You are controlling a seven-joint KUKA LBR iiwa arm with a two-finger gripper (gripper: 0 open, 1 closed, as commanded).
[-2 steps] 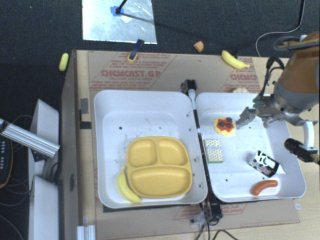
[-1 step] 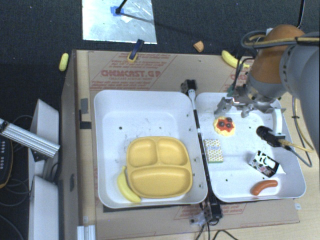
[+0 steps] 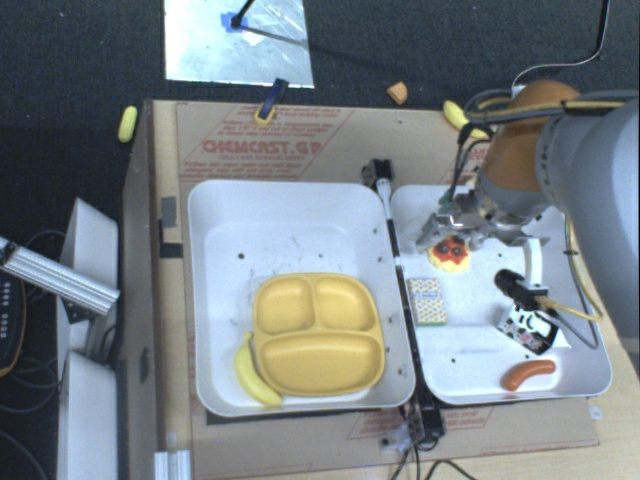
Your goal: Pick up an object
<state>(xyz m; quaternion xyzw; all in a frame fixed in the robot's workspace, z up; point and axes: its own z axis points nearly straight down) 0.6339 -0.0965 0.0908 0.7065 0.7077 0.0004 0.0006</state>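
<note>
Camera view: claw (image 3: 452, 230) above pizza toy (image 3: 450, 254), beside sponge (image 3: 428, 300).

yellow tray (image 3: 318, 330) fills left bin (image 3: 220, 268) front

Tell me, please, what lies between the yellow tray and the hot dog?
In the camera view, the bins' divider and bare white bin floor lie between the yellow tray and the hot dog.

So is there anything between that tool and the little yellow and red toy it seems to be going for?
Nothing visible is in the way. The tool hangs right above the yellow and red toy in the right bin. The small patterned card lies below it in the picture, apart from the toy.
</note>
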